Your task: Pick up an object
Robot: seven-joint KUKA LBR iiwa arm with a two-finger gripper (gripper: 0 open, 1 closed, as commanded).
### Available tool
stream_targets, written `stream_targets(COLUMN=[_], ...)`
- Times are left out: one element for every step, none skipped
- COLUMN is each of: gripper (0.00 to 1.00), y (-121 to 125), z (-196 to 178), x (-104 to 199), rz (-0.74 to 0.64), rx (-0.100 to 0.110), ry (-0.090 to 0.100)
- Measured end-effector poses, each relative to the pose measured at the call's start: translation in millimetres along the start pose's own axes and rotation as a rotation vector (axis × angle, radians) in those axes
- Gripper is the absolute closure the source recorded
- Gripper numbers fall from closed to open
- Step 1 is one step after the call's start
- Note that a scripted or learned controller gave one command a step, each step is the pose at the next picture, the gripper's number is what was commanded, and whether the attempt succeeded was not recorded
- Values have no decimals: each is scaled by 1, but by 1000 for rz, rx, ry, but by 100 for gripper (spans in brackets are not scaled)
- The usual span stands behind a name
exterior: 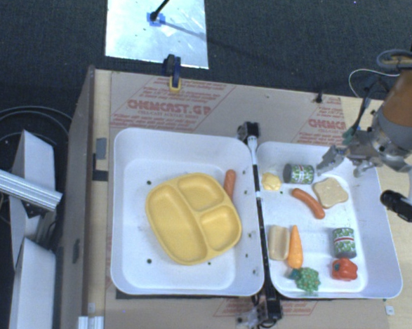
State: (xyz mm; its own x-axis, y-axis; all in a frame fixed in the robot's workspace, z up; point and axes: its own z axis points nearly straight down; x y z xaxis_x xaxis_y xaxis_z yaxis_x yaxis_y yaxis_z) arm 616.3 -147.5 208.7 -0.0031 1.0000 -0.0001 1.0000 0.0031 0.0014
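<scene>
The tool point(348, 158) hangs over the far right corner of the right white bin point(387, 236), its two fingers spread apart with nothing between them. Just below it, in the bin, lies a tan slice of toy bread point(330, 193); a green-labelled can point(299, 174) lies on its side just to the tool's left, and an orange toy sausage point(308, 202) sits beside the bread. Nearer the front are a toy carrot point(295, 247), a second can point(343, 241), a red pepper point(344, 268) and broccoli point(307, 278). The left white bin point(130, 190) holds a yellow divided plate point(192, 217).
</scene>
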Motion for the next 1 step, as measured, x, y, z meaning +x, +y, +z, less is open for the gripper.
stream_targets(gripper=[0], y=[15], z=[106], x=[37], rz=[-1], rx=[3], ry=[1])
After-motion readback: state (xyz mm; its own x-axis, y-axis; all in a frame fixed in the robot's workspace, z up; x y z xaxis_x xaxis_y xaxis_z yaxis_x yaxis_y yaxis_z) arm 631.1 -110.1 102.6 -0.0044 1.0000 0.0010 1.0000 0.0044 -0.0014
